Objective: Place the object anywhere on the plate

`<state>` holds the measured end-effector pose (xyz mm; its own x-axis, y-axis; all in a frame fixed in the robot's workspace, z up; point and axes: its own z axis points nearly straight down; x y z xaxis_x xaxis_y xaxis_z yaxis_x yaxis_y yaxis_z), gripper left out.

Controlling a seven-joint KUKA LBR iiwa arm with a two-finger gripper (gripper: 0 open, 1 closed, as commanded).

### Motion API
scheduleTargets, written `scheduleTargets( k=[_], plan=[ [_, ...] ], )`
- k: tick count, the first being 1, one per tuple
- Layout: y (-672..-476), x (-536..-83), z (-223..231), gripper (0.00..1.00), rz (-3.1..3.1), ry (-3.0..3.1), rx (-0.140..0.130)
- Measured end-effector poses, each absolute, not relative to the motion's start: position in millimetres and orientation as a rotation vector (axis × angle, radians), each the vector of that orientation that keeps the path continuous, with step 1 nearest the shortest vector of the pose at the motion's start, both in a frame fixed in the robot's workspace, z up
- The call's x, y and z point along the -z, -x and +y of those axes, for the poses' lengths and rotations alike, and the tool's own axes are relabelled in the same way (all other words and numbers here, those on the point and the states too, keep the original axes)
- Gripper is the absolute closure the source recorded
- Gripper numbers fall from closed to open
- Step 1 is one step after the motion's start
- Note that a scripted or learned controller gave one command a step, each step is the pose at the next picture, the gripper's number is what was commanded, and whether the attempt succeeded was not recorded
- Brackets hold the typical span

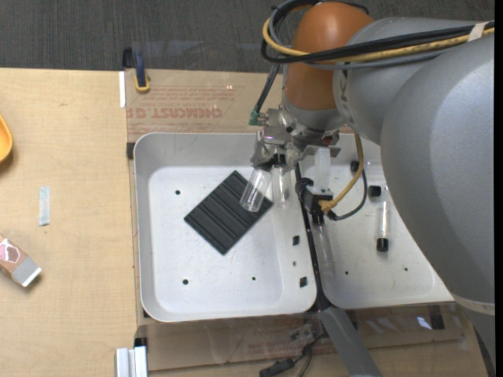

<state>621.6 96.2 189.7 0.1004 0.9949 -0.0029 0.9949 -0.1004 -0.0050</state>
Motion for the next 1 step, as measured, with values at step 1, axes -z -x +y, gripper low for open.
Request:
scheduleTargets(
  k=[1],
  plan=[
    [-621.6, -189.8, 96.1, 0.00, -2.106, 2.329, -0.009]
  ],
)
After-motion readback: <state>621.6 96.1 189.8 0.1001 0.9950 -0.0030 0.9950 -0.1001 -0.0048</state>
